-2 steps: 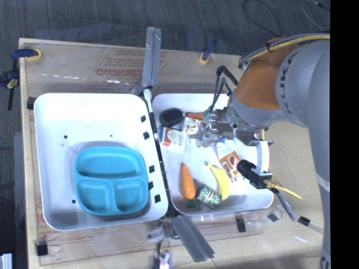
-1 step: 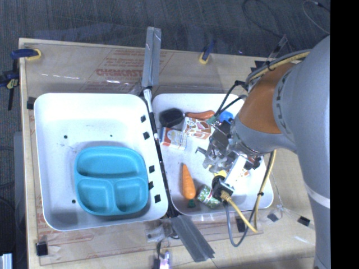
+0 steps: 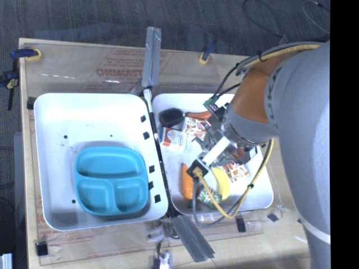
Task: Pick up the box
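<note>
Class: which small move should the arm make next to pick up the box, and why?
Probably a short shift towards the left bin, then down: the white red-printed cardboard box lies in the right white bin near the dividing wall, while the grey arm's wrist hangs further right.

One fixed camera above the tabletop [image 3: 84,66] looks down at a slant, framing both white bins [image 3: 56,128] and the arm [image 3: 303,122] over the tabletop's right edge.

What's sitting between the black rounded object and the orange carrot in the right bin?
In the camera view, a white printed cardboard box lies between the black rounded object and the orange carrot.
</note>
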`<move>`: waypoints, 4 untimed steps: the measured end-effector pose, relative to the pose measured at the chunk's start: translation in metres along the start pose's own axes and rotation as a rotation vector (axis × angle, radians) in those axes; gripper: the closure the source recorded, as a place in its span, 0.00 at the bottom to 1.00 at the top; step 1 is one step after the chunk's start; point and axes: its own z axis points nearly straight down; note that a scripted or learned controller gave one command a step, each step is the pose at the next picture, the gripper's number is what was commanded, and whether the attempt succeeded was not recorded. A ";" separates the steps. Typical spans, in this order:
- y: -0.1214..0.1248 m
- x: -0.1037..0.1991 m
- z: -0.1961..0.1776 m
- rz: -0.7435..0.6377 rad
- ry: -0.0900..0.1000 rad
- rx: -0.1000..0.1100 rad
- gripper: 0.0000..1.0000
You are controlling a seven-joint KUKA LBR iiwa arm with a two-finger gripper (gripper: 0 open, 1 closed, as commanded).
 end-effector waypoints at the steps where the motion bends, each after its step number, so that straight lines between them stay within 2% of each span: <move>1: 0.000 0.010 0.019 0.356 -0.003 0.002 1.00; 2: -0.022 0.013 0.042 0.361 -0.002 0.002 1.00; 3: -0.075 0.048 -0.060 0.293 0.000 -0.003 1.00; 4: -0.079 0.050 -0.176 0.364 0.003 -0.007 1.00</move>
